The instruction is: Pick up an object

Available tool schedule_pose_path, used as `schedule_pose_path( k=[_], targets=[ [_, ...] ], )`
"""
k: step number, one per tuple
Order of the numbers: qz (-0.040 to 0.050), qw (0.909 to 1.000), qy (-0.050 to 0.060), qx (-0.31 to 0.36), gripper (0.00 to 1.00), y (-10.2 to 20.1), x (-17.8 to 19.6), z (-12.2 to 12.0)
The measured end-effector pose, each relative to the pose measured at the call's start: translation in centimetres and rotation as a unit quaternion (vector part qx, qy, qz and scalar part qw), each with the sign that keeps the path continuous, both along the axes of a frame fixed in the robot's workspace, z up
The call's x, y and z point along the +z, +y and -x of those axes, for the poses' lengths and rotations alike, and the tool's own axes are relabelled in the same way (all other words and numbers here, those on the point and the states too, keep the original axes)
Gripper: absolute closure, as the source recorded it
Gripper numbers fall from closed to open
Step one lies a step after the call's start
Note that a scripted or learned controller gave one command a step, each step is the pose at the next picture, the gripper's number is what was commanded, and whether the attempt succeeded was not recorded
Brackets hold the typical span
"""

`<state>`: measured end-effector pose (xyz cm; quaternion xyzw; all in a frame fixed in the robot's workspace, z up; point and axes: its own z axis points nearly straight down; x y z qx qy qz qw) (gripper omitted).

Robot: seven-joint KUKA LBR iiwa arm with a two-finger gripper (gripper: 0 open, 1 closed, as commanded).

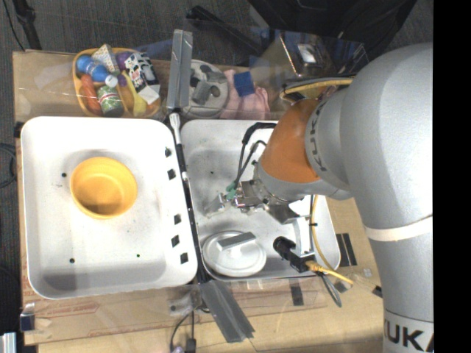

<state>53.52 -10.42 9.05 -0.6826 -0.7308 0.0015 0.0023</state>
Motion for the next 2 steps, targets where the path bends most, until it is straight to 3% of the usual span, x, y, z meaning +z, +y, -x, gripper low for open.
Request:
schedule_pose_path(
  k=[1, 2],
  targets=[
    [0.0010, 1.0000, -0.008, 0.006, 0.00, -1.07, 0.39, 5.47],
    [0.0002, 0.9999, -0.006, 0.008, 1.00, -1.05, 1.29, 5.41]
  ],
)
